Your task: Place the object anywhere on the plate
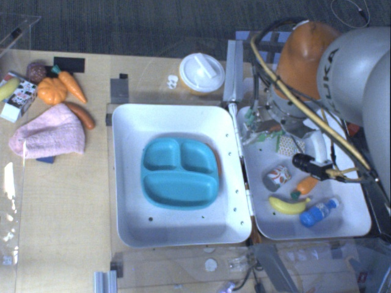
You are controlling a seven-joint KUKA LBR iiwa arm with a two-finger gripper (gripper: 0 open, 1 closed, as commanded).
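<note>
- Blue plate (180, 173) in the left bin (122, 224), nothing on it. So the job isn't done?

- Not yet, I'd say. The candidates all lie in the right bin (357, 224): a banana (286, 205), a bottle (317, 213) just beside it, a carrot (303, 186), a small can (277, 176), and a green-and-white thing (285, 143) up near the gripper (264, 126).

- Which one is the object?

- I can't say. The gripper sits low over the bin's upper left corner, close to the wall shared with the left bin. Whether it is clasping anything or hanging slack, I cannot tell; the wrist and cables (333, 148) cover it.

- What could go wrong?

- First, a lift with nothing in it. That corner is cluttered and half covered, so a closing grasp could easily miss or catch an edge. Second, the two rims between the bins. A low carry to the left could knock the load against them and drop it short. Third, the cables hang right over the carrot and can, and a swing of the arm might drag across them.

- And at the plate itself?

- It has raised dividers. A round item like the can, let go on a ridge, might roll off into the bin.

- Anything else unclear?

- The green-and-white thing is partly under the arm, so its shape is a guess. The arm's bulk covers the right bin's top edge. On the surface to the left lie a pink cloth (49, 136) and toy vegetables (61, 89), well apart from all this.
</note>
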